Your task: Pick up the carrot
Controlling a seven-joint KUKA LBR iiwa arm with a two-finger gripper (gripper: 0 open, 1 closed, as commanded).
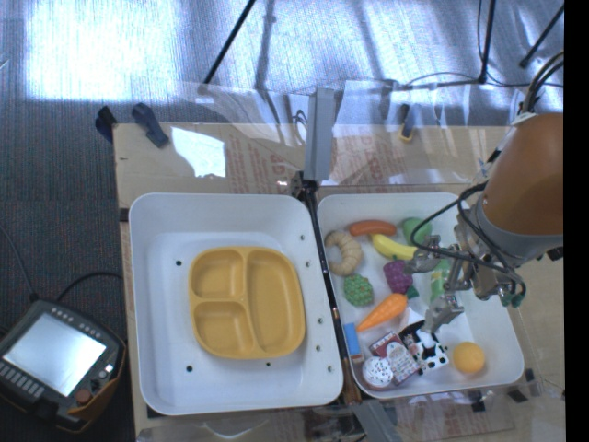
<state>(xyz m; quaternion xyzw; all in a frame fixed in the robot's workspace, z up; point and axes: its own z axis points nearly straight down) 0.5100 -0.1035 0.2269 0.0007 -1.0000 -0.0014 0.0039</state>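
The carrot [384, 311] lies in the right bin [508, 368], near its middle, tilted with its thick end up toward the right and its tip pointing down-left toward the bin's left wall. It is crowded: a green broccoli-like piece [359, 289] sits just to its left and farther back, a purple grape bunch [398, 274] just behind its thick end, and a cluster of small boxes and a black-and-white cow toy [426, 346] just in front.

The hand [448, 304] hangs over the same bin, just to the right of the carrot's thick end, and looks to be above the toys rather than down among them. Nothing is between its fingers; how wide they are set I cannot tell, since the wrist hardware and cables clutter that spot.

The main risk is a wrong or empty grasp. Coming straight down from here, the hand would likely meet the cow toy or bare bin floor rather than the carrot. If it shifts left but not squarely, a finger could land on the grapes or nudge the tapered carrot so it rolls or slips out. The left bin [156, 247] with its yellow tray [247, 302] is well apart.
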